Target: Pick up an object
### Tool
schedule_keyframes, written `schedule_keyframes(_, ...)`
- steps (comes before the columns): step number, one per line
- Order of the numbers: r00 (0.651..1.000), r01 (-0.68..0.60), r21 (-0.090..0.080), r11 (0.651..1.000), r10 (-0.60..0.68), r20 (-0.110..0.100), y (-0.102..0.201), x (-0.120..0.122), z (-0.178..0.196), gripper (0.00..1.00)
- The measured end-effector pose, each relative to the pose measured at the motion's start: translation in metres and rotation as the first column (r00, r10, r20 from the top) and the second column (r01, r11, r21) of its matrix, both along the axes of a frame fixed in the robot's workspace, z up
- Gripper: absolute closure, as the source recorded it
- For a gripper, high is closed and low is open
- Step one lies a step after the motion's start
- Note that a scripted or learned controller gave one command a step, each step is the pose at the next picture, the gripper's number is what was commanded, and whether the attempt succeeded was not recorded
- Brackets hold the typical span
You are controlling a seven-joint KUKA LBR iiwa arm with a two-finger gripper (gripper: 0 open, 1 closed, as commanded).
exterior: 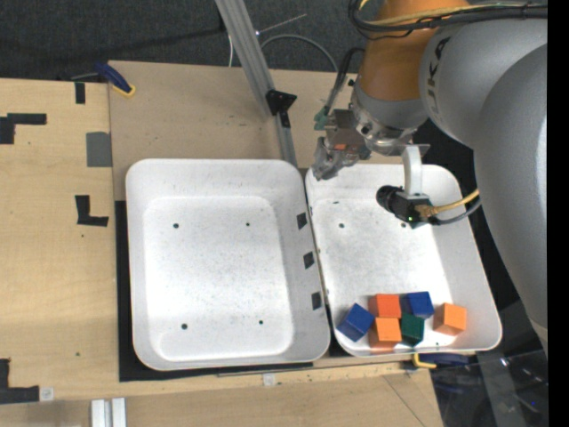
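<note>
The arm [480,69], grey with an orange band, is seen reaching in over the far end of the right bin [373,256]. The left bin [213,265] sits touching the right bin along its long edge.

The gripper [327,165] hangs over the right bin's far left corner, well apart from the blocks; nothing is seen between its tips, and whether it is spread or pressed together cannot be told.

The task's things are a cluster of small blocks at the right bin's near end: a blue block [356,321] toward the left bin, an orange block [387,305] beside a second blue block [419,303], another orange block [387,330] and a green block [412,329] nearer the rim, and an orange block [452,318] slightly apart toward the right bin's outer wall.

The blocks are judged light, rigid and not fragile, with flat faces. The outer orange block is judged easiest: opposite flat sides can be taken, neighbours not crowding it.
</note>
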State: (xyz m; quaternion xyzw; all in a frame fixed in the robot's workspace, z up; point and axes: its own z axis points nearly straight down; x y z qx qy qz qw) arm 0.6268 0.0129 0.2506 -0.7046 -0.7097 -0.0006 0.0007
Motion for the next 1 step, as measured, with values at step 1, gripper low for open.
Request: schedule_keyframes(1, 1.000, 0.001, -0.001, 1.000, -0.001, 0.000, 0.0490, 0.0126, 0.0028, 1.00)
